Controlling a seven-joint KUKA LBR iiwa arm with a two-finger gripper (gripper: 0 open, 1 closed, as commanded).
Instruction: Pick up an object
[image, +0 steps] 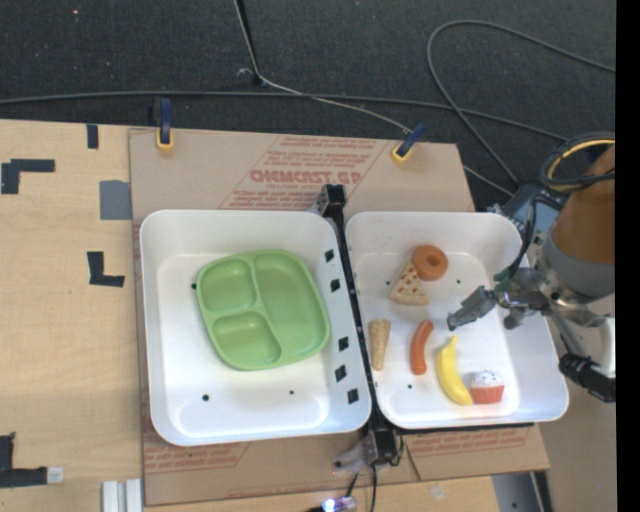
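The right bin (520, 400) holds several toy foods: a brown donut (431, 262), a pizza slice (408, 286), a tan cone (380, 343), a red sausage (421, 347), a yellow banana (452, 372) and a cupcake (486, 387). My gripper (482, 306) hangs over the right half of this bin, just above and right of the banana and sausage. Its dark fingers point left and nothing shows between them.
The left bin (165, 300) carries a green divided plate (262, 308). A black divider strip (340, 300) runs between the bins. Cardboard lies under both, held by clamps (163, 128) at the back. Cables cross the dark floor behind.
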